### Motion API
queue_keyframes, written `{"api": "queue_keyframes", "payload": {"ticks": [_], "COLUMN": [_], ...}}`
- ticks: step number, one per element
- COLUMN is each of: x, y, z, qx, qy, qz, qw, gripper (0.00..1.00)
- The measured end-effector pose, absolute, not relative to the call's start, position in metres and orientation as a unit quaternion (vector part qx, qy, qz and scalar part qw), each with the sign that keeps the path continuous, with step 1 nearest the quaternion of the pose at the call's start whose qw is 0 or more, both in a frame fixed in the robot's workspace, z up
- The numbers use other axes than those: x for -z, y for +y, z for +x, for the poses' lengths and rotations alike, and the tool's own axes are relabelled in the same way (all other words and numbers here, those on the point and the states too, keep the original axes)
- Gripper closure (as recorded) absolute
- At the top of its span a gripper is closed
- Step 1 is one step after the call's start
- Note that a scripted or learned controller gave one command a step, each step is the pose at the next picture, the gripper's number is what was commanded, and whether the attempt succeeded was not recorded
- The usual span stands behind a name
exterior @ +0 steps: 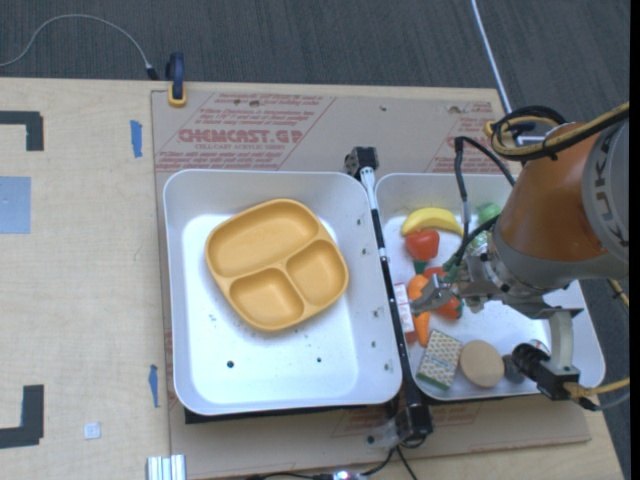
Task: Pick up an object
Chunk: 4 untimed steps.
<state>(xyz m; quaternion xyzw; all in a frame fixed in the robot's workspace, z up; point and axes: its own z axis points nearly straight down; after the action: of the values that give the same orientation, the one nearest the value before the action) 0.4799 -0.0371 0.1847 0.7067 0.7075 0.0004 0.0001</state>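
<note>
Low in the right bin (592,363), the gripper (437,293) sits among the toy food, its fingers pinching an orange piece (419,288); what that piece is I cannot tell. Just above it lies a red pepper (423,244), and above that a banana (431,219). A carrot (422,325) lies just below the gripper. Nearer the front wall rest a green-and-tan block (439,359) and a tan round piece (481,363), side by side. In the left bin (190,368) a yellow three-part plate (276,263) lies flat, well apart from the gripper
</note>
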Motion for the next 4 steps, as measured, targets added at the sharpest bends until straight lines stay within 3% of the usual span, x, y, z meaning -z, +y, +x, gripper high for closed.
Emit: {"api": "queue_keyframes", "payload": {"ticks": [2, 3, 4], "x": [-0.185, -0.094, -0.104], "y": [-0.037, -0.097, -0.098], "z": [0.480, 0.480, 0.480], "qx": [-0.0004, -0.0004, -0.0009], "qy": [0.707, 0.707, 0.707], "qz": [0.707, 0.707, 0.707], "qw": [0.000, 0.000, 0.002], "gripper": [0.00, 0.00, 1.00]}}
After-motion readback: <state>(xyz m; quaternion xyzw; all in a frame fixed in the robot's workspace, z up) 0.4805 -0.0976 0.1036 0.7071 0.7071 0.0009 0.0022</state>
